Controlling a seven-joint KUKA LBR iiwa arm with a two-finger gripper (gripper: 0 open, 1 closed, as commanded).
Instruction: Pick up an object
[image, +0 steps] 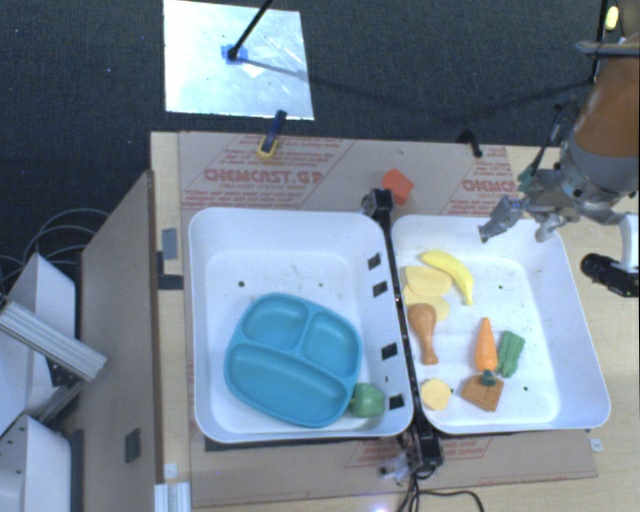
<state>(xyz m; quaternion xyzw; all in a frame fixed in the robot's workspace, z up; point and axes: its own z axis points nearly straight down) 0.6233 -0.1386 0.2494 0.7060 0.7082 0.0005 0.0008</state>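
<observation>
My gripper (520, 226) hangs over the far right part of the right bin (560, 300), its two fingers spread open with nothing between them. Below and left of it lie a yellow banana (450, 272), a pale yellow slice (426, 284), a brown drumstick (425, 330), an orange carrot (485, 345), a green pepper (510, 352), a round yellow piece (435, 394) and a brown wedge (481, 391). All rest on the bin floor, apart from the fingers.
The left bin (290, 235) holds a blue divided plate (293, 358) and a green ball (367, 400) at its near right corner. An orange block (398, 186) sits on the cardboard behind the bins. A black clip strip (385, 290) runs between the bins.
</observation>
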